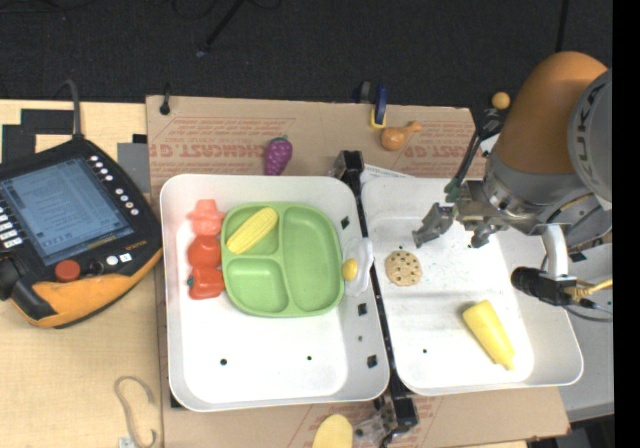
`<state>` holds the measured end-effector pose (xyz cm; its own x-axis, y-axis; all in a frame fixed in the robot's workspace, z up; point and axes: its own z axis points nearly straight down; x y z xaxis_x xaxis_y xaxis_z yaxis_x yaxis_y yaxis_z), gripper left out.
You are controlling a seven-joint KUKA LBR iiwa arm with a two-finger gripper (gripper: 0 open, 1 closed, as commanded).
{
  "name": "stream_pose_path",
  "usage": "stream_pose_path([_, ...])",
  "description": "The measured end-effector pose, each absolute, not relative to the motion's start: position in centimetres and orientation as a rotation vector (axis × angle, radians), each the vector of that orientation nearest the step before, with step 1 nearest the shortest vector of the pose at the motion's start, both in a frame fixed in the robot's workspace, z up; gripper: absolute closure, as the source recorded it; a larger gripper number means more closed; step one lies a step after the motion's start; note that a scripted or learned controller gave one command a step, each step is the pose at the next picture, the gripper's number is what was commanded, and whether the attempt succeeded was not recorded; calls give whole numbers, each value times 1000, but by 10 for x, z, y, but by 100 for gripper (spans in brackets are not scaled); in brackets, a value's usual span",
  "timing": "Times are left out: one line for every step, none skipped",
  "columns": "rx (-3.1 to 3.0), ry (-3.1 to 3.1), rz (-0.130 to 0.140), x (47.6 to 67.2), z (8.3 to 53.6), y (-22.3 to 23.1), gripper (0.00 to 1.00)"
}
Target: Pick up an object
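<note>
In the right bin (pixel 540 376) lie a round speckled cookie (pixel 403 267) and a yellow wedge (pixel 490 331). My gripper (pixel 460 229) hangs over the bin's upper part, up and to the right of the cookie, well apart from the wedge. Its two dark fingers (pixel 435 226) stand spread, open, with nothing between them. The left bin (pixel 260 376) holds a green divided plate (pixel 290 271) with a corn cob (pixel 250 228) in its upper-left compartment. A red toy (pixel 205 251) lies left of the plate, and a small yellow piece (pixel 350 270) sits at its right rim.
Behind the bins, on cardboard, are a purple grape bunch (pixel 278 153) and an orange toy (pixel 398 135). A teach pendant (pixel 70 226) lies left of the bins. A yellow object (pixel 333 431) sits at the front edge. Black clips join the bins in the middle.
</note>
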<state>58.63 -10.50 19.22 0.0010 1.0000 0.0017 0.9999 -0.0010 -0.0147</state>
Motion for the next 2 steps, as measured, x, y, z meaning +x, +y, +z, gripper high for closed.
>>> stream_pose_path([-2220,-2222,1,589,199,-105,0])
stream_pose_path([-2218,-2218,6,586,149,-113,0])
